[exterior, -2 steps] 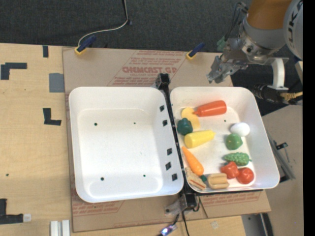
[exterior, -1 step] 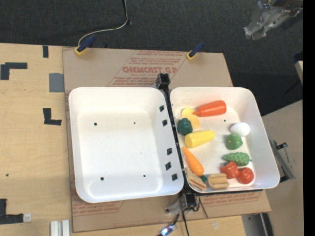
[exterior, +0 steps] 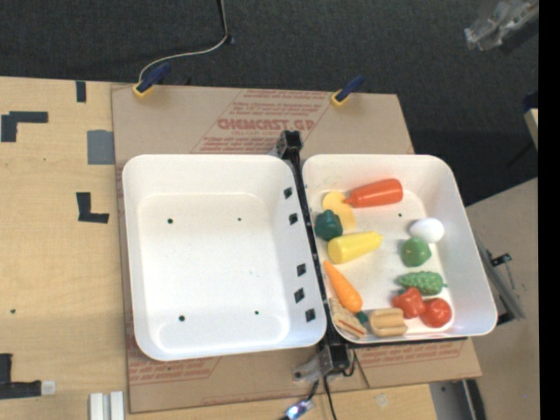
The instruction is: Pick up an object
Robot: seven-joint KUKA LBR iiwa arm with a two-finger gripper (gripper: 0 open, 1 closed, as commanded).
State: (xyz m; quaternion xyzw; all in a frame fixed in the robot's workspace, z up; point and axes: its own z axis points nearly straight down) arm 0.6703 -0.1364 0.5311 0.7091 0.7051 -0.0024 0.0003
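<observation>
We see the gripper (exterior: 500, 17) high up near the top right corner of the view, a pale grey, smeared shape against the dark floor (exterior: 350, 24). It hangs well apart from the bench (exterior: 52, 234), out beyond its far right corner. The shape lies at a slant: its lower end points left and down, and its upper end climbs to the right, where a brighter patch meets the top edge of the view. The blur is too heavy for us to tell its parts apart, or how the wrist is turned
</observation>
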